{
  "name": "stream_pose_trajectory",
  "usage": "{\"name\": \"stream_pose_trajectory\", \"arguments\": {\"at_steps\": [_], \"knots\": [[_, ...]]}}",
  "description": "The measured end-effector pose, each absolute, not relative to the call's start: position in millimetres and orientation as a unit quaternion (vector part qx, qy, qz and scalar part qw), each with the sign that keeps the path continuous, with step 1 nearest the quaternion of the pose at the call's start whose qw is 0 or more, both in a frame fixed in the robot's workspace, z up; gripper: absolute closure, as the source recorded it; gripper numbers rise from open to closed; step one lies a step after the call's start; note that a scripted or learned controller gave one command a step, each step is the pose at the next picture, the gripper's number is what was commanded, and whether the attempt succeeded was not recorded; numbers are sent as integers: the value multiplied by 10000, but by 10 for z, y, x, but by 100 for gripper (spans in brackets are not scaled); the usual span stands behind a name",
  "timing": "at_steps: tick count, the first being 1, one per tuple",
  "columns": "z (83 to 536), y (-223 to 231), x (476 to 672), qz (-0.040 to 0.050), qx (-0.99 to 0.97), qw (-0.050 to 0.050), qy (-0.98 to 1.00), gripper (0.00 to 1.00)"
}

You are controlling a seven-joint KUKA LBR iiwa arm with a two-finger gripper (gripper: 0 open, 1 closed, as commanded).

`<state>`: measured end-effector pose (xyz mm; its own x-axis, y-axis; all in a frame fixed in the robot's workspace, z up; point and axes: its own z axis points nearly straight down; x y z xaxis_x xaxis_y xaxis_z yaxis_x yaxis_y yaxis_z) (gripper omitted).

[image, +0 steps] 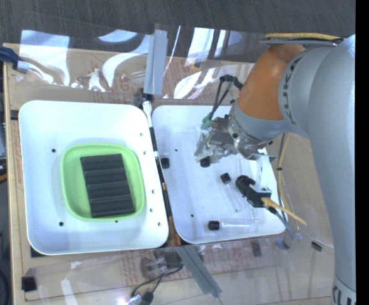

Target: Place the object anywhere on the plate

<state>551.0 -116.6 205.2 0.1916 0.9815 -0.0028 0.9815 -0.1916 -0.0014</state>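
My pincer (pixel 211 146) hangs low over the neighbouring bin (pixel 184 215), well apart from the plate (pixel 68 176) and across the two bin rims from it. From this camera above the bench I cannot tell whether it is open or closed, and I see nothing held in it. A small black bit (pixel 205 162) lies just beside it, about as far from the plate as the pincer is.

The block (pixel 108 184), dark and ridged, lies flat in the middle of the plate, inside the green rim. The plate itself sits in the middle of the plate's bin (pixel 38 126). I take this block for the task's thing, so the placing looks done to me. It looks stiff, solid and not fragile, probably fairly light. If I had to lift it, I would grip across its narrower width near the middle, where the ridges should give purchase. It lies well apart from my pincer, over in the plate's bin.
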Motion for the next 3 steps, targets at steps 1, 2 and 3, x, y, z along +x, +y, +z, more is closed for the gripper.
{"name": "stream_pose_trajectory", "arguments": {"at_steps": [1, 2, 3], "knots": [[2148, -551, 5538, -23, 7684, 0, 6400, 100], [1905, 143, 5666, -21, 6935, -27, 7205, 100], [1907, 140, 5667, -21, 6936, -25, 7204, 0]]}}
